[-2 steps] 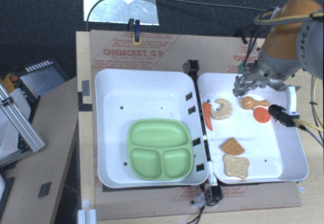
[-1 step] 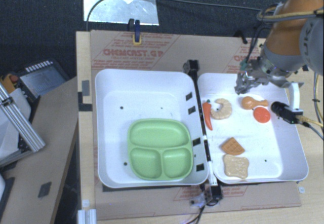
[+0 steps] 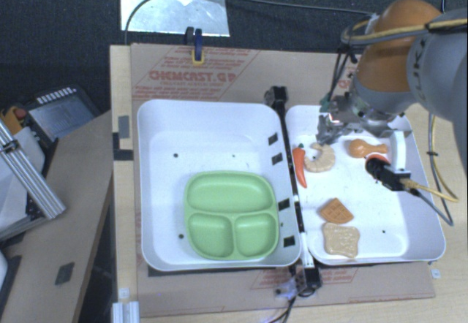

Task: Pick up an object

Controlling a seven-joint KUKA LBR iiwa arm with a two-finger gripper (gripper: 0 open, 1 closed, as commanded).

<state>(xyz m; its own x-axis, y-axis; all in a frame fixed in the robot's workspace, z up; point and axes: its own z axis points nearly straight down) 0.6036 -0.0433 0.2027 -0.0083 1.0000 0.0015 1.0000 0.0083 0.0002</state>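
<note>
- Two white bins sit side by side on the desk: the left bin and the right bin, their inner walls touching.
- One green tray lies in the left bin, toward the near edge. It has three compartments, a long one across the back and two smaller ones in front.
- Five food pieces lie in the right bin, one of each kind.
- One orange carrot lies lengthwise against that bin's left wall.
- One pale round biscuit, with a bite-shaped notch, lies just beside the carrot.
- One orange-tan drumstick piece lies further right, near the back of the bin.
- One brown waffle square lies toward the front, with one toast slice just in front of it, close but seemingly apart.
- One grey arm with its orange band reaches in from the right.
- The gripper hangs over the back of the right bin, just above the pale round biscuit. From here I cannot tell whether it is open or closed, and I see nothing held in it.
</note>
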